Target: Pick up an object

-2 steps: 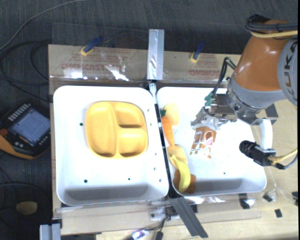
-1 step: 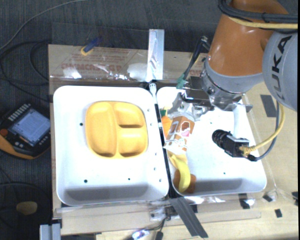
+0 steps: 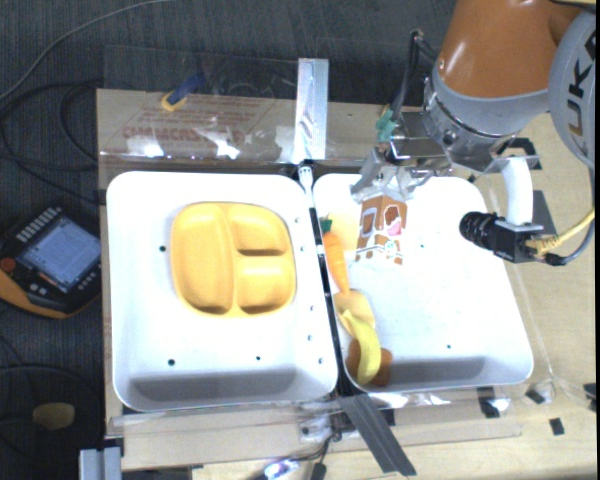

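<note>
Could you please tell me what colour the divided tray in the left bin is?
The divided tray is yellow, seen in the camera view.

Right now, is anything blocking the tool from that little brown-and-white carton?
Nothing visible does. The tool hangs at the carton's upper end in the right bin. The carrot and banana lie off to its side.

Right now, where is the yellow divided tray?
The yellow divided tray lies in the middle of the left bin, across the divider from the carrot and banana in the right bin.
</note>
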{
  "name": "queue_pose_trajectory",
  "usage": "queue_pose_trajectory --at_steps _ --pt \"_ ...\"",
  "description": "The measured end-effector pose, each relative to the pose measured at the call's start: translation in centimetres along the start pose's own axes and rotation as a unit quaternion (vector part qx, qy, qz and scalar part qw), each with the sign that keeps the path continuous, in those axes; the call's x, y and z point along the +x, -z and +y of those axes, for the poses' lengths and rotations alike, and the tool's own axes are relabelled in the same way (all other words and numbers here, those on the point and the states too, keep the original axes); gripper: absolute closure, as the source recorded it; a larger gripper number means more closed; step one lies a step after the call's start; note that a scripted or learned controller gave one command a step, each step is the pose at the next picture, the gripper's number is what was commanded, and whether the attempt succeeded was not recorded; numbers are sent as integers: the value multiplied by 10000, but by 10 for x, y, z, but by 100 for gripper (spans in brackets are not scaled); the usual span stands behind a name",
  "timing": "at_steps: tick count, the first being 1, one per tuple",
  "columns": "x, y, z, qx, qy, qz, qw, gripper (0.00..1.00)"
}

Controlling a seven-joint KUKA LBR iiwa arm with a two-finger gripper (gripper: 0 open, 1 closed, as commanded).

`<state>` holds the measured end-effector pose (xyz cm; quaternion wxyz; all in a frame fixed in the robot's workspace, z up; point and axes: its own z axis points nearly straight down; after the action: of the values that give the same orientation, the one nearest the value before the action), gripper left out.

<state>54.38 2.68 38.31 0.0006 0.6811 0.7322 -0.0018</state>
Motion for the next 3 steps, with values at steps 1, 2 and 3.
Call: queue_pose_trajectory --at_steps 1,2,3 --pt "-22 -85 -62 12 145 7 9999 100" --pt "-40 -149 -63 6 1239 18 9923 100" --pt "-22 -173 -62 7 1874 17 9823 100"
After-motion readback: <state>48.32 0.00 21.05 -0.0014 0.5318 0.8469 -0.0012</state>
